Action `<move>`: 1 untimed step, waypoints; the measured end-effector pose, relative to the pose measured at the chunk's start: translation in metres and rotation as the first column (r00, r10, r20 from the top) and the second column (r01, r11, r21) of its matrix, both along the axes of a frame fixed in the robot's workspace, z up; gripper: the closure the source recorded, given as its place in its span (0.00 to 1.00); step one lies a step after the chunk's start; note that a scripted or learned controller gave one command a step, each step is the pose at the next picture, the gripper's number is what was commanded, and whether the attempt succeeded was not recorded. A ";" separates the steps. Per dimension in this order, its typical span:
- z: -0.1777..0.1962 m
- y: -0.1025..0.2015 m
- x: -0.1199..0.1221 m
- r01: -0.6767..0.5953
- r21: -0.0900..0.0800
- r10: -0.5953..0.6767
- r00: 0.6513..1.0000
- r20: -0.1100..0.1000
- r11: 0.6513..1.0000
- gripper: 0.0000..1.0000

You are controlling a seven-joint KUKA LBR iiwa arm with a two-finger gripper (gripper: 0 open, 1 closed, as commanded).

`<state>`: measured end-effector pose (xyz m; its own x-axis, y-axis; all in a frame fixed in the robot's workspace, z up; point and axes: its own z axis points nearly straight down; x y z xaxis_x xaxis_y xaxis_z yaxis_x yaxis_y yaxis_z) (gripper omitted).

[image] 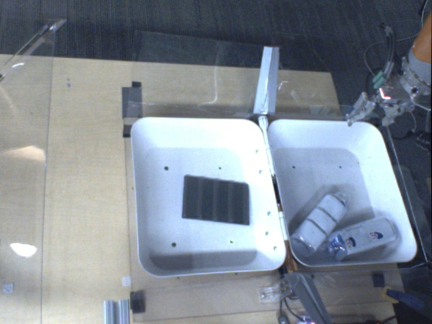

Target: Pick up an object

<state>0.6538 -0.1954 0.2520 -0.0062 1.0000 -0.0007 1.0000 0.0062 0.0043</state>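
Note:
A black ribbed rectangular pad (216, 199) lies flat in the middle of the left bin (152, 147). Two clear plastic bottles rest in the front of the right bin (304, 137). One grey-white bottle (320, 220) lies at a slant, and a second bottle with a blue label (362, 237) lies beside it toward the front right corner. My gripper (371, 114) hovers over the back right rim of the right bin, well away from the bottles. Its fingers are spread open with nothing between them.
A metal upright post (266, 79) stands behind the seam between the bins. A clear acrylic sheet (40, 154) covers the wooden bench at the left. Cables (378, 52) hang near the arm at the upper right.

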 end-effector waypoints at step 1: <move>0.052 0.031 -0.005 -0.219 -0.003 0.219 0.976 0.003 0.976 0.00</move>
